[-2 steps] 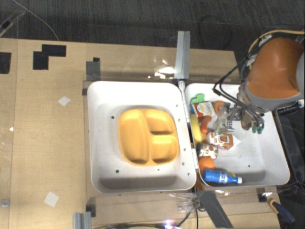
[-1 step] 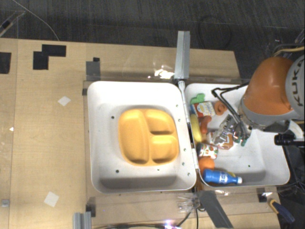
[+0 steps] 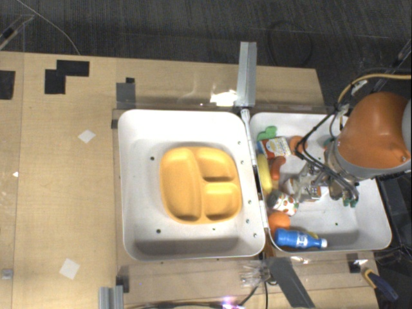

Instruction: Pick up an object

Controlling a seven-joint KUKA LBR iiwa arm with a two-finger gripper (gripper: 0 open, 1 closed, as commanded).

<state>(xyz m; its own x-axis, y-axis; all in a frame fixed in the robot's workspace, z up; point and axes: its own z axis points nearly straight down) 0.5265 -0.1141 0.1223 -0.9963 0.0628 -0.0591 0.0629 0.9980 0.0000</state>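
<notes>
My gripper (image 3: 304, 187) hangs low in the right bin (image 3: 367, 227), below the arm's orange band (image 3: 376, 131). It is over a cluster of small items along the bin's left side. Just left of it sit a red round item (image 3: 277, 170) and a yellow banana-shaped piece (image 3: 263, 172). A red and white carton (image 3: 278, 147) and a green item (image 3: 268, 133) lie further back. A small white and red piece (image 3: 285, 204) lies just below the gripper, then an orange ball (image 3: 279, 221) and a blue bottle (image 3: 298, 239) lying on its side.
The left bin (image 3: 138, 172) holds a yellow divided tray (image 3: 198, 183) in its middle. A metal post (image 3: 247, 73) stands at the back between the two bins. Black cables (image 3: 322, 127) loop off the arm above the right bin.
</notes>
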